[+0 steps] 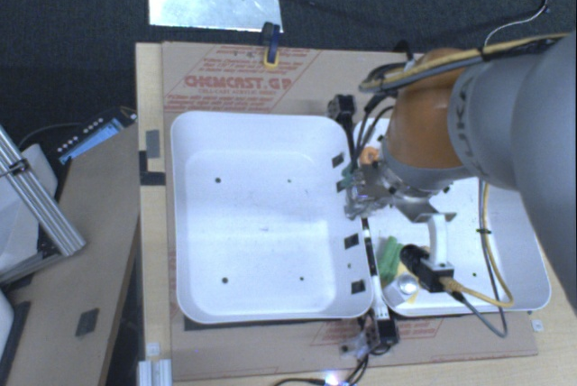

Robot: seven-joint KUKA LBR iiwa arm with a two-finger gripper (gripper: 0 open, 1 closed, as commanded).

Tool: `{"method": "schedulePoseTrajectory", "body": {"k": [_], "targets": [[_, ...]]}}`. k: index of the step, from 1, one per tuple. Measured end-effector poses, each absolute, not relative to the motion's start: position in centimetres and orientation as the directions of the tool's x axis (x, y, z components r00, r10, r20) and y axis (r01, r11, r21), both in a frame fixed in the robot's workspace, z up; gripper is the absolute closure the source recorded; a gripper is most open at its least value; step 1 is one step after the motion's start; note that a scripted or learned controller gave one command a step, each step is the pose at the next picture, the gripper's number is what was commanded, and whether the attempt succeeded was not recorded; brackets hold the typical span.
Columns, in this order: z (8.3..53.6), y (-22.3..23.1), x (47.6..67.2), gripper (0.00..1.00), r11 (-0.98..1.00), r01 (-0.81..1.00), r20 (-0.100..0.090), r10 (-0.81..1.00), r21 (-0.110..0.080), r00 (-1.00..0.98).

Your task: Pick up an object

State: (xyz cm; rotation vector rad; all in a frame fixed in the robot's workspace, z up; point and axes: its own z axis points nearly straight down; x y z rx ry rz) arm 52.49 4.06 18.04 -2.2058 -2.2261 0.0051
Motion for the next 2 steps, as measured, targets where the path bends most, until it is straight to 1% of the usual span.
{"method": "schedulePoseTrajectory", "body": {"k": [1,2], "targets": [[19.5,3.6,52.8,1.0,0.007,1.0,0.001,1.0,0.002,-0.007],[20.5,3.6,52.9,1.0,0.01,1.0,0.001,1.0,0.004,-0.01]]}}
